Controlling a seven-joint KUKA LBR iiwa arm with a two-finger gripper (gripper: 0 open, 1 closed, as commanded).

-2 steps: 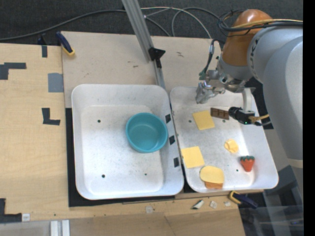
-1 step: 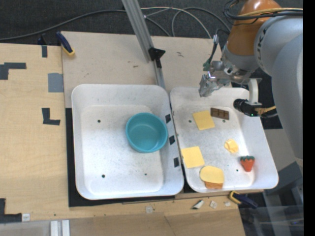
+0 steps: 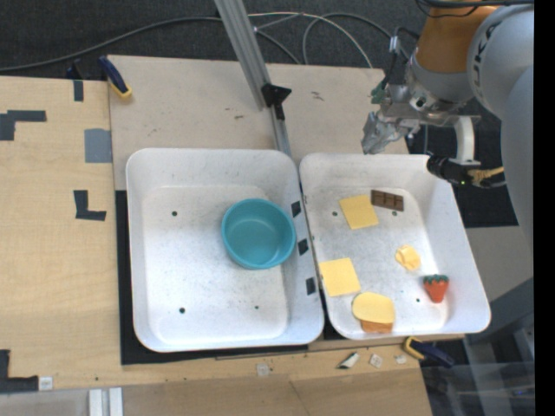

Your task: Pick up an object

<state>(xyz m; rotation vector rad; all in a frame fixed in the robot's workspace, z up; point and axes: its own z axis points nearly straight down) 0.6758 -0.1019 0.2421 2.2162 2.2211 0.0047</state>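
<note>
Hanging just beyond the far rim of the right bin (image 3: 451, 224), the gripper (image 3: 379, 139) sits over the bench with nothing seen between its fingers; how wide they stand cannot be told. Inside the right bin lie a brown chocolate bar (image 3: 388, 201) and a yellow square (image 3: 358, 211) nearest that far rim; a second yellow square (image 3: 339, 277), a small yellow piece (image 3: 408, 257), a strawberry (image 3: 435, 288) and a bun (image 3: 374, 311) lie toward its near rim; to the right bin's left, the left bin (image 3: 156, 232) holds a teal bowl (image 3: 257, 233).

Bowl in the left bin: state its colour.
Teal blue bowl, seen in the camera view.
</note>
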